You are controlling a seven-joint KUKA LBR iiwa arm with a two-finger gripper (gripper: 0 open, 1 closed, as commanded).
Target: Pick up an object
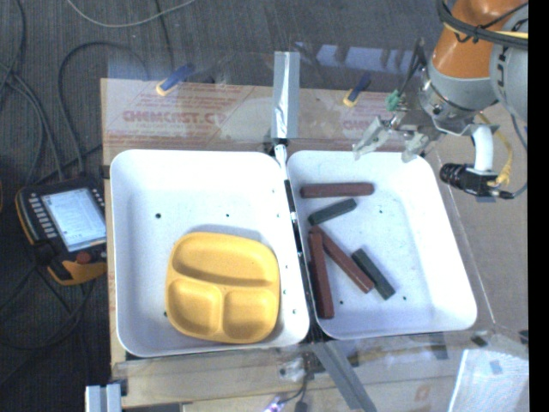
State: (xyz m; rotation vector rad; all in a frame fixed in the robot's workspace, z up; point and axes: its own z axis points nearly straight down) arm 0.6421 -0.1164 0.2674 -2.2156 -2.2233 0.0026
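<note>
Sticks, five of them in brown and dark grey, lie loose in the right bin (446, 230): a brown stick (337, 190) near the far wall, a dark stick (332, 212) just below it, two brown sticks (346, 262) slanting together, and another dark stick (373, 273) beside them. A yellow divided tray (225, 287) sits in the left bin (137, 230). The pincer (391, 145) hangs over the right bin's far rim, fingers spread, pinching nothing. The arm (476, 24) is cut off at the upper right corner.

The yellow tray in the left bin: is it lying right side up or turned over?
Right side up: the yellow tray lies flat in the left bin, its three hollow compartments facing upward.
</note>
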